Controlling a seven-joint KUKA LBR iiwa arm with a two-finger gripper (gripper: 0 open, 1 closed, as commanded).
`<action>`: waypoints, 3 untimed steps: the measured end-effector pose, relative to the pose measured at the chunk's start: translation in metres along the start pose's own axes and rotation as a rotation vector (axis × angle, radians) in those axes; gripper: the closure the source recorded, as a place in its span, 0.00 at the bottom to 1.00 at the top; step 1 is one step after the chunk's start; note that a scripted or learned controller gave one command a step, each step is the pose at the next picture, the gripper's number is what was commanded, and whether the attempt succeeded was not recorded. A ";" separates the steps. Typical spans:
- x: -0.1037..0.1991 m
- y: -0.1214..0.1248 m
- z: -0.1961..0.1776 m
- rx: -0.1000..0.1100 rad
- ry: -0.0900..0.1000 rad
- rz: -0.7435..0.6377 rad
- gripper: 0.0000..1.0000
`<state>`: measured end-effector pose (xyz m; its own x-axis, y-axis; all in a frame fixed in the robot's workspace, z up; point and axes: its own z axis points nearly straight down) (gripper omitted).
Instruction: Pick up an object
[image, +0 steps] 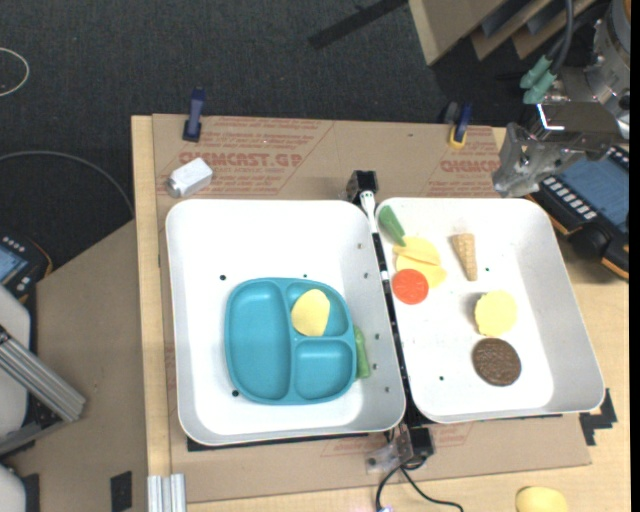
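Note:
My gripper (515, 172) hangs at the upper right, just above the far edge of the right bin (545, 250), apart from every object. In that bin lie a green piece (390, 224), a yellow slice (420, 253), an orange-red disc (410, 286), a tan cone (464, 254), a pale yellow round (495, 312) and a brown cookie (496, 361). In the left bin (195, 300) a teal divided plate (265, 345) carries a yellow piece (311, 312). A small green piece (361, 353) lies against the plate's right side.
Both bins rest on a cardboard sheet (300, 155) clamped at the back. A small white block (190, 177) lies behind the left bin. A yellow object (540, 499) sits on the bench at the lower right. Equipment stands at the right edge.

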<state>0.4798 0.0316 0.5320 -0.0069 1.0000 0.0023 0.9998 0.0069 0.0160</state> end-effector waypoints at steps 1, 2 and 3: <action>0.039 -0.003 0.113 0.028 -0.004 0.002 1.00; -0.016 -0.003 0.150 0.022 -0.004 0.013 1.00; 0.082 -0.004 0.178 0.022 -0.001 -0.003 1.00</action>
<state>0.4783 0.1141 0.3544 -0.0102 0.9999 0.0010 0.9999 0.0102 -0.0064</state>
